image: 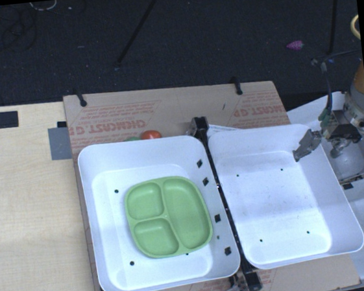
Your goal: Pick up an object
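From above, 2 white bins sit side by side on a cardboard sheet (165, 111). The left bin (101, 183) holds a green plate (168, 215) with 3 compartments, lying flat near the middle. Behind that bin's far rim, a small red-orange thing (150, 135) peeks out; what it is cannot be told. The right bin (321, 223) lies beside it. The gripper (309, 141) hangs over the right bin's far right corner, well apart from the plate; how it is set cannot be told.
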### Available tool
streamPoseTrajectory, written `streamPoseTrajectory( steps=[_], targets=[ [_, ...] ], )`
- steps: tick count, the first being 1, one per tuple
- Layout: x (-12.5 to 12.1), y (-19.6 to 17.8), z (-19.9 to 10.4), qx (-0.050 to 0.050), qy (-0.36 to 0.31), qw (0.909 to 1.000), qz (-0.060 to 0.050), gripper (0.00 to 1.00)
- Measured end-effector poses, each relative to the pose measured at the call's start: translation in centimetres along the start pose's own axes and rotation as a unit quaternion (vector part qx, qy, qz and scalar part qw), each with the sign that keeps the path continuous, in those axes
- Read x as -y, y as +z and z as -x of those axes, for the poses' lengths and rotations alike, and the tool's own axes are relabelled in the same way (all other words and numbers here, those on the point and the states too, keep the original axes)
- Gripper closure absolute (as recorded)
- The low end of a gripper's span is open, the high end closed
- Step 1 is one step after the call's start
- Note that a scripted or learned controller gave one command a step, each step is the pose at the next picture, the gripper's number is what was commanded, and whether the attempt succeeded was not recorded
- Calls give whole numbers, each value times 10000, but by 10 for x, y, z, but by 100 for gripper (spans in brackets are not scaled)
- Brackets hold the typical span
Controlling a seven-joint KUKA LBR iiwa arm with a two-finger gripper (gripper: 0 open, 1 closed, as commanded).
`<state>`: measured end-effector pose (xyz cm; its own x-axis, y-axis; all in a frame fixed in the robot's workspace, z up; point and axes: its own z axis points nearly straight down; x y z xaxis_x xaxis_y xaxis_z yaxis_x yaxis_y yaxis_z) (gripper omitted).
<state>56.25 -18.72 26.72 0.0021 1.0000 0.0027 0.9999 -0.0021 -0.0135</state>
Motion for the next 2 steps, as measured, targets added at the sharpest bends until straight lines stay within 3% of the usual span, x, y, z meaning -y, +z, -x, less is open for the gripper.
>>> streamPoseTrajectory(
  steps=[1,2],
  targets=[
    [-2,-7,0,14,-12,10000,61,0],
    [-10,51,-7,2,-19,10000,28,0]
  ],
)
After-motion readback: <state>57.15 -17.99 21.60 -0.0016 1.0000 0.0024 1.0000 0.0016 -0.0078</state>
